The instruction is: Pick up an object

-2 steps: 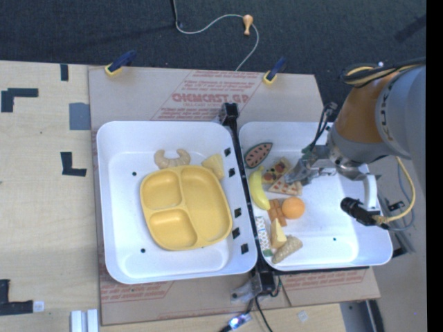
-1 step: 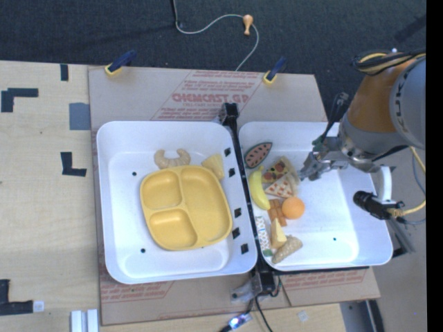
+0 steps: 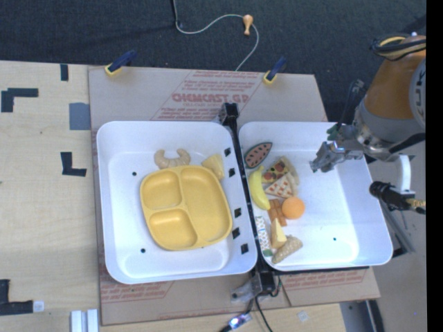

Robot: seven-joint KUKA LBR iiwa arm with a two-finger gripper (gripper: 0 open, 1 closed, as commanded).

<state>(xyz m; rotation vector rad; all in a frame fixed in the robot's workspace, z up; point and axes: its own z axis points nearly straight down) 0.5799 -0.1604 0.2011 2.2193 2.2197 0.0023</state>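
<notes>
Tool (image 3: 324, 159), finger state not discernible, hovers above right white bin (image 3: 346, 216); round orange ball (image 3: 293, 208) sits beside food-toy pile near divider, so descend centred, clear of neighbouring yellow banana (image 3: 259, 191).

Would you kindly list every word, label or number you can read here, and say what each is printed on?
"CHEMCAST GP", in red on the brown board under the bins, seen upside down; the reading is uncertain.
Smaller red lines around it: too blurred to read.
Print on the wrapped bar in the right bin: too small to read.
</notes>
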